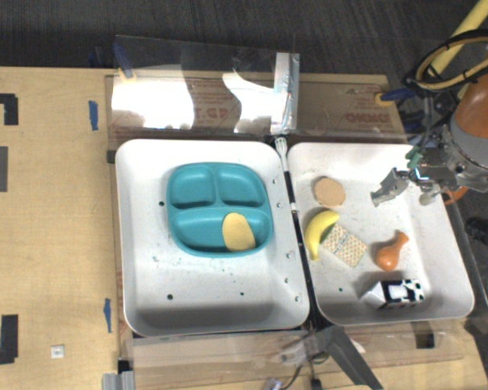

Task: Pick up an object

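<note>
Gripper (388, 188) — grip state unclear — hovers just right of the round cookie (329, 192).

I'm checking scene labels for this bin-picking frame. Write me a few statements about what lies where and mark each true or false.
1. The teal divided plate lies in the left bin. True.
2. A yellow oval piece rests on the plate. True.
3. The banana lies in the left bin. False: it lies in the right bin, beside a patterned cracker-like piece.
4. The gripper holds the round tan cookie. False: the cookie lies apart from it on the bin floor.
5. An orange drumstick-shaped toy lies in the right bin, above a black and white block in the view. True.
</note>
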